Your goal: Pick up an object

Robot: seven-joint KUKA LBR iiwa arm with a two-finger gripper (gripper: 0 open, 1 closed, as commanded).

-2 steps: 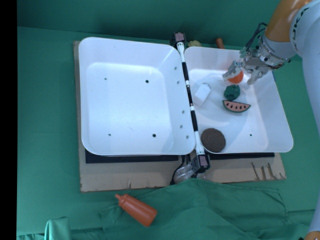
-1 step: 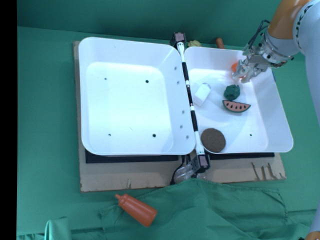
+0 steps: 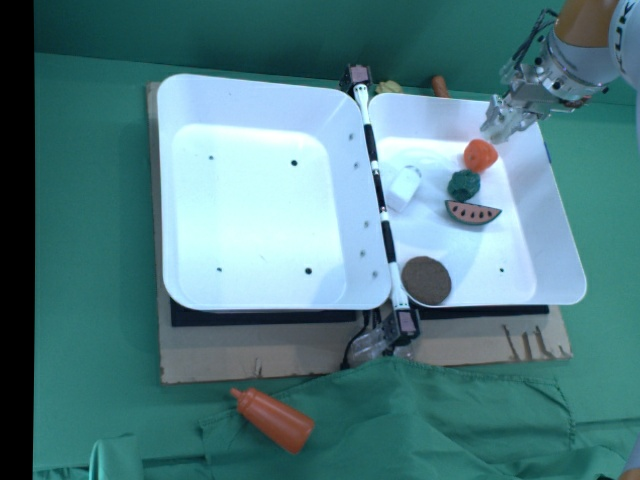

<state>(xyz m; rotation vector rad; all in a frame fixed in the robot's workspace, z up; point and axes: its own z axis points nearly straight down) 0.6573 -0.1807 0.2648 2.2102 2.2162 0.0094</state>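
Mia: Where is the end effector (image 3: 500, 126)?

Sam: It hangs over the far side of the right bin (image 3: 560, 238), just beside the orange tomato toy (image 3: 480, 154). Its fingers look close together with nothing between them, but they are small, so I cannot tell for sure.

Mia: What lies in that bin?

Sam: The tomato is round, so it points no way. Near it sits a dark green lumpy toy (image 3: 463, 183). Just below that is a watermelon slice (image 3: 472, 212). Its long side runs left to right, with the curved rind toward us. A white cup (image 3: 404, 187) lies tipped near the left wall. A brown round cookie (image 3: 426, 280) lies flat near the front.

Mia: And outside?

Sam: An orange bottle (image 3: 273, 419) lies on the green cloth (image 3: 420, 418), its narrow top pointing up-left. The left bin (image 3: 180, 108) sits beside the right one on the table (image 3: 90, 218).
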